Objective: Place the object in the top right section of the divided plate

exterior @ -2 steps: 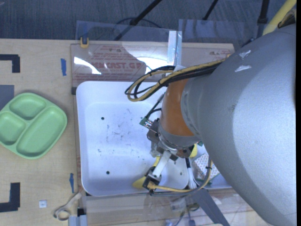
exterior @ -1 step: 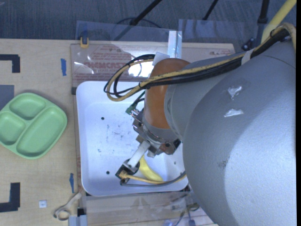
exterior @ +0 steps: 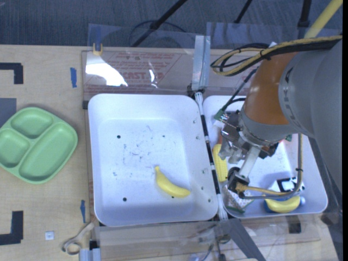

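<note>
A green divided plate (exterior: 35, 143) lies on the wooden bench, left of both bins. In the left bin (exterior: 109, 118) a yellow banana (exterior: 171, 184) rests near the front right corner. My gripper (exterior: 228, 155) is down in the right bin (exterior: 310, 167), close to its left wall. A long yellow object (exterior: 220, 165) lies along that wall right beside the gripper, partly hidden by it. I cannot make out whether the gripper touches it.
Another yellow object (exterior: 283, 204) sits at the front of the right bin, with a small black and white thing (exterior: 285, 185) just behind it. The arm covers much of the right bin. A clear panel (exterior: 136, 69) stands behind the left bin.
</note>
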`<action>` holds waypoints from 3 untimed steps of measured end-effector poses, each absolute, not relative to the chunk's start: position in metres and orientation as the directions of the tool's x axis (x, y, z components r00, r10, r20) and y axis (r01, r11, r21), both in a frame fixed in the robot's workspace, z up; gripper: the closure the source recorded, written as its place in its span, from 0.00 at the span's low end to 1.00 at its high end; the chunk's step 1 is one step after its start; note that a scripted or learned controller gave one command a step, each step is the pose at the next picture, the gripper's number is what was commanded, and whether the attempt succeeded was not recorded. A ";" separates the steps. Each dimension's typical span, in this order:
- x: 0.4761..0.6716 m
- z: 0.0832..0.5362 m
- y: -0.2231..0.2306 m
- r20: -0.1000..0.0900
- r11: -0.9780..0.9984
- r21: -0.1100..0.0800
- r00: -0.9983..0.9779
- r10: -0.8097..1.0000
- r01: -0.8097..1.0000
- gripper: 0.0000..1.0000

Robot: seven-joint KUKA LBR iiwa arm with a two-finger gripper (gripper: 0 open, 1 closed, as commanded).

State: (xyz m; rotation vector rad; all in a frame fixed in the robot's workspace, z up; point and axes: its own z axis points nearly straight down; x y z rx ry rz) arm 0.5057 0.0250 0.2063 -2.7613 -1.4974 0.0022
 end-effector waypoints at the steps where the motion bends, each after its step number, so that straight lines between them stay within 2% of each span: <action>1: 0.478 0.193 0.089 -0.002 -0.570 -0.005 0.570 0.822 0.822 1.00; 2: 0.480 0.218 0.092 0.000 -0.979 -0.001 0.979 0.203 0.203 1.00; 3: 0.479 0.236 0.127 -0.001 -0.980 -0.001 0.980 0.199 0.199 1.00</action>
